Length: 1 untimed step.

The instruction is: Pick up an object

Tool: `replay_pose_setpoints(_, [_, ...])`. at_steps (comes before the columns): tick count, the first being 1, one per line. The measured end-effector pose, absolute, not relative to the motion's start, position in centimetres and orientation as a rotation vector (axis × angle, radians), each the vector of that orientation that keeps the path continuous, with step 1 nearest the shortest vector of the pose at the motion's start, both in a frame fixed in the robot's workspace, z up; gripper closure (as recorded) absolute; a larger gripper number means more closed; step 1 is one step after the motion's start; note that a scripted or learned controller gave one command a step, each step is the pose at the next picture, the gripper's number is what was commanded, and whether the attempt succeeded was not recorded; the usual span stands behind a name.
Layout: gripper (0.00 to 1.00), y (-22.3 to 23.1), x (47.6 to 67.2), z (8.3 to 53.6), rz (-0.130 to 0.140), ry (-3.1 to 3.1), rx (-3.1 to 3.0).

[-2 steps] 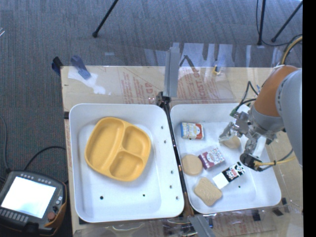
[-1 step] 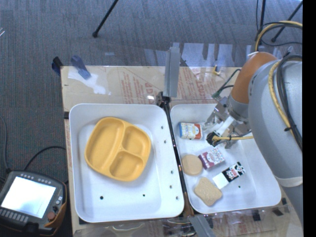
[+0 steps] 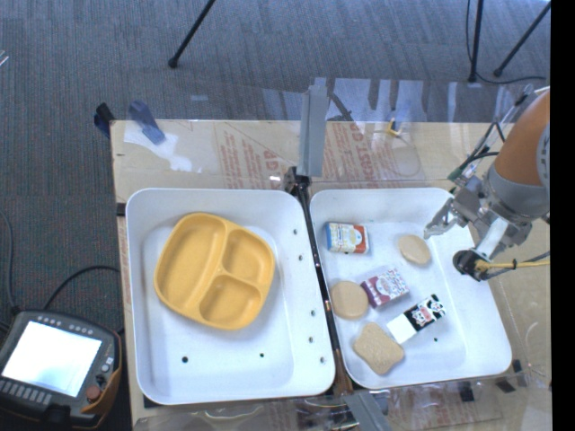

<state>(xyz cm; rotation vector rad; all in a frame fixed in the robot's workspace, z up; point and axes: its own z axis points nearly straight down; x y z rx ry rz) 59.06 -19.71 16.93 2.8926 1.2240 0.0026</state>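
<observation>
The right bin (image 3: 485, 353) holds several small items. There is a blue and orange carton (image 3: 347, 237), an oval tan biscuit (image 3: 415, 250) and a round tan biscuit (image 3: 349, 300). Nearer the front lie a maroon and white carton (image 3: 384, 287), a black and white carton (image 3: 419, 318) and a slice of toast (image 3: 378, 347). My gripper (image 3: 446, 219) hangs over the bin's far right corner, just up and right of the oval biscuit. I see nothing held in it.
The left bin (image 3: 148, 348) carries a yellow divided plate (image 3: 216, 269). A grey post (image 3: 312, 137) stands behind the gap between the bins. A teach pendant (image 3: 54, 357) lies on the floor at the lower left. Tripod legs (image 3: 202, 16) cross the carpet behind the bench.
</observation>
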Motion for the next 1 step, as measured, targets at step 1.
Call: replay_pose_setpoints(1, [0.00,-16.22,60.32,10.83,-0.013,0.891,3.019])
